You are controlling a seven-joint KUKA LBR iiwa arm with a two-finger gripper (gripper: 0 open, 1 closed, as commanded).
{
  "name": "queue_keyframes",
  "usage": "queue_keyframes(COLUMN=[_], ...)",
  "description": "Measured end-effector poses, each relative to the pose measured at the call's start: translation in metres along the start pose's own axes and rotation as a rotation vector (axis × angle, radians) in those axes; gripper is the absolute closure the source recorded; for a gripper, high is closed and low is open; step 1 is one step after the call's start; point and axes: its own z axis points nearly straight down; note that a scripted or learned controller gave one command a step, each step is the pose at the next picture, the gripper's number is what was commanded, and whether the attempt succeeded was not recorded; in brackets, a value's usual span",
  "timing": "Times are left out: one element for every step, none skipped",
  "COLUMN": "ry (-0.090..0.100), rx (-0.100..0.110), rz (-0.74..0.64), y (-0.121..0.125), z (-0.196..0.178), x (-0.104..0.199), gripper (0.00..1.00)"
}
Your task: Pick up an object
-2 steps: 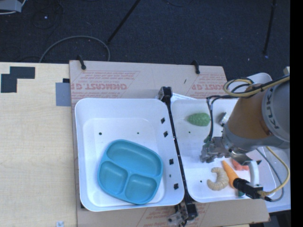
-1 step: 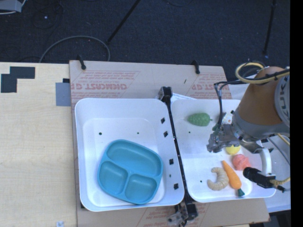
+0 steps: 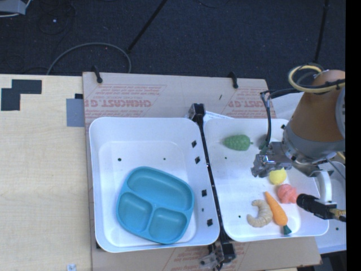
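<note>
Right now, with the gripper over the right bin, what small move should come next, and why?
Probably ease the gripper straight down a little toward the yellow toy. It sits just beside the gripper, with the pink toy and the carrot crowded just below it.

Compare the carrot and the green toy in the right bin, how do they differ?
The carrot is orange, long and tapered with a small green tip; the green toy is green, short and rounded. The carrot lies near the bin's front edge, close beside the beige curved piece and pink item; the green toy sits alone toward the back. Both rest on the floor of the right bin, ungrasped.
</note>
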Motion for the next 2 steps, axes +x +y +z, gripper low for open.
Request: queue_keyframes(ry=[0.003, 0.002], rx=[0.004, 0.004], rz=[-0.004, -0.004], y=[0.014, 0.027], z=[0.007, 0.011], x=[0.052, 0.101], gripper=[1.0, 1.0])
